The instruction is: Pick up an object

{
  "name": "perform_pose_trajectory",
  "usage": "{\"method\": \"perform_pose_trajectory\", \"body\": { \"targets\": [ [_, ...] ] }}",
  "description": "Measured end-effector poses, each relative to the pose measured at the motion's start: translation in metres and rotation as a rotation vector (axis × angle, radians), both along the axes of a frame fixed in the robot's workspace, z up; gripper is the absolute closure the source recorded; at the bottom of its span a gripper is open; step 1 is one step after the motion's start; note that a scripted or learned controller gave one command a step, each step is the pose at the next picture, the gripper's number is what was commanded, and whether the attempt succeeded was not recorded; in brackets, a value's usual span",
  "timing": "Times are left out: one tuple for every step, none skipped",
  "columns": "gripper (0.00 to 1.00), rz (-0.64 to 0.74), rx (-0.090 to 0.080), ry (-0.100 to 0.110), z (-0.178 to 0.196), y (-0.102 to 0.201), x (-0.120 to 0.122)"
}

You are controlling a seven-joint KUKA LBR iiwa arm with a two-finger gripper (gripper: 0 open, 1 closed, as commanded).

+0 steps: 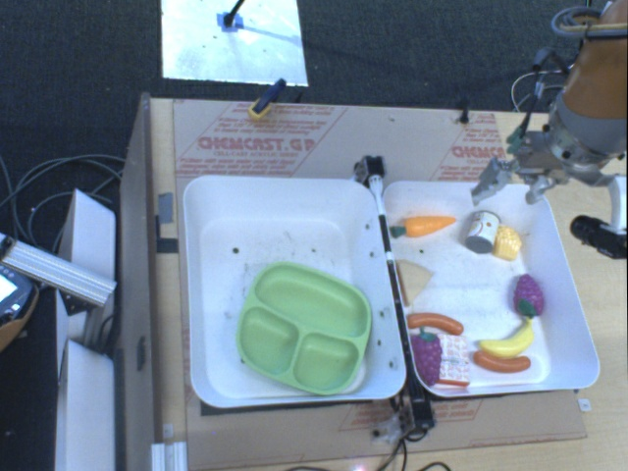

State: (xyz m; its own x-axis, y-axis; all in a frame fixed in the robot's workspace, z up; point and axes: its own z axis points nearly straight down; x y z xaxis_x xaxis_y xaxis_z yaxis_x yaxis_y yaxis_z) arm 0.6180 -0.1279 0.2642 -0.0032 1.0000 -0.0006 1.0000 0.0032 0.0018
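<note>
My gripper [512, 186] hangs over the far edge of the right bin [569, 263], open, with nothing between its two fingers [488, 183]. Just below it in the bin lie a grey and white can [480, 232] on its side and a yellow piece [507, 242] touching it. An orange carrot [429, 226] lies to their left. Nearer the front are a purple fruit [528, 294], a banana [510, 341], two sausages [434, 322] [501, 363], purple grapes [426, 353], a red and white packet [452, 359] and a beige wedge [414, 281].
The left bin [226, 224] holds a green divided plate [304, 327] toward its front. A ridge [386, 253] separates the two bins. The far half of the left bin floor is bare white.
</note>
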Motion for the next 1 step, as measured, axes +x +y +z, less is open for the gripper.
{"method": "perform_pose_trajectory", "body": {
  "targets": [
    [0.0, -0.002, -0.001, 0.002, -0.0561, -0.033, -0.0084]
  ]
}}
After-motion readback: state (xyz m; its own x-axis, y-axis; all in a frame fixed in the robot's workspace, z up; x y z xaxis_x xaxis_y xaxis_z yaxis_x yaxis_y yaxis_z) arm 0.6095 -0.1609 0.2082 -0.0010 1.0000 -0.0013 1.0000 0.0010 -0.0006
